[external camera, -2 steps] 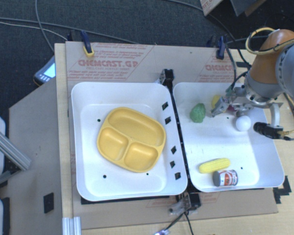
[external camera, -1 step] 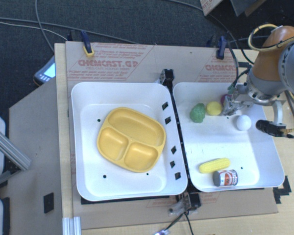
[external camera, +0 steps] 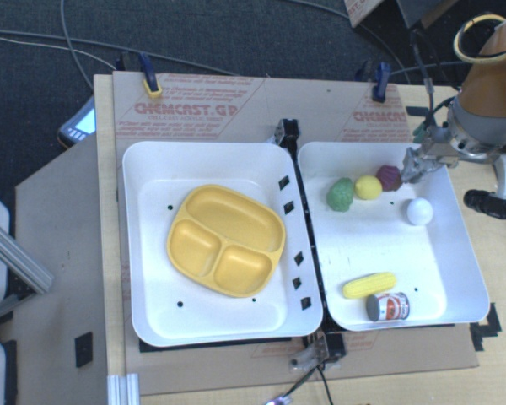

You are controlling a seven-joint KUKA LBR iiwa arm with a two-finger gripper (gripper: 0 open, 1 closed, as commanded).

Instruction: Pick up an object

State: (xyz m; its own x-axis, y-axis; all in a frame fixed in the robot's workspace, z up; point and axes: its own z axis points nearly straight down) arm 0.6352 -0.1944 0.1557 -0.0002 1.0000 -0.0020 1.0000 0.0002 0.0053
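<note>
Gripper sits low over the right bin, and I can't tell from here how its jaws stand. It looks to be touching the purple object right beside it, possibly just above it. Next along lie a yellow ball and a green lumpy object. A white ball rests nearby. Board lettering reads roughly "CHEMCAST".
</note>
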